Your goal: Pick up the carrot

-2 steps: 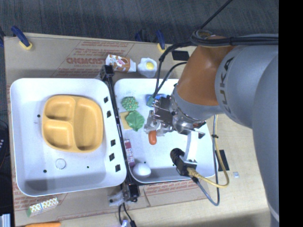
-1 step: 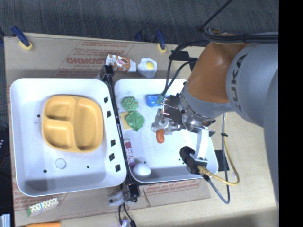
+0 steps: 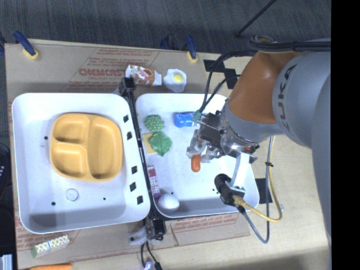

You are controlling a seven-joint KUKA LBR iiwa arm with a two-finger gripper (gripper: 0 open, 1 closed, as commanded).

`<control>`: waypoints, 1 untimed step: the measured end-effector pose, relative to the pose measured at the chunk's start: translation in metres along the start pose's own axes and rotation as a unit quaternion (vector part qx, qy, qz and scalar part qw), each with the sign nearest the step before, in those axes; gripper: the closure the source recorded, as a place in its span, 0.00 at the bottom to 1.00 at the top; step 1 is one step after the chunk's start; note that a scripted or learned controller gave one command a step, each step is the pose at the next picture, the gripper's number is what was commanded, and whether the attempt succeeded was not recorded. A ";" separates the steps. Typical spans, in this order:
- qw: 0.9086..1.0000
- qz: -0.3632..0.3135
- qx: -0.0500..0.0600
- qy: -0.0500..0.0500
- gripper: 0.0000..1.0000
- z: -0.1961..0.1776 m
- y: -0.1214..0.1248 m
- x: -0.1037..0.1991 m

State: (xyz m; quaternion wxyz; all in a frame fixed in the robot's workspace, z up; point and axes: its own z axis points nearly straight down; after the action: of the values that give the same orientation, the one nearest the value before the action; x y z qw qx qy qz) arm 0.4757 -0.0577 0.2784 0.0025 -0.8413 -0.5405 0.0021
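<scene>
Nearest the camera, at the bench's front edge, we see a small patterned packet lying on the cardboard below the left bin. Just above it, a white ball rests in the front corner of the right bin, beside a thin red-and-white wrapper that lies along the divide between the two bins.

Moving back, we find the carrot, a short orange piece, in the middle of the right bin's floor. The gripper sits directly over it, its metal fingertips at the carrot's upper end; the carrot appears to hang between them, though we cannot be sure it is clear of the floor. The grey arm with its orange band reaches in from the right.

To the left of the carrot lie a green leafy toy on a yellow piece, then a green ridged item and a blue object farther back. In the left bin we see a yellow divided tray.

Farthest away, beyond the bins, a small brown-and-white carton and a white-and-yellow egg toy stand on the cardboard.
</scene>
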 end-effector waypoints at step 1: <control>1.000 0.000 -0.002 0.000 1.00 -0.006 0.004 -0.008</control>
State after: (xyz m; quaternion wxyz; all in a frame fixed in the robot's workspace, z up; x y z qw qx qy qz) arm 0.4760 -0.0670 0.2845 0.0013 -0.8412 -0.5408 0.0012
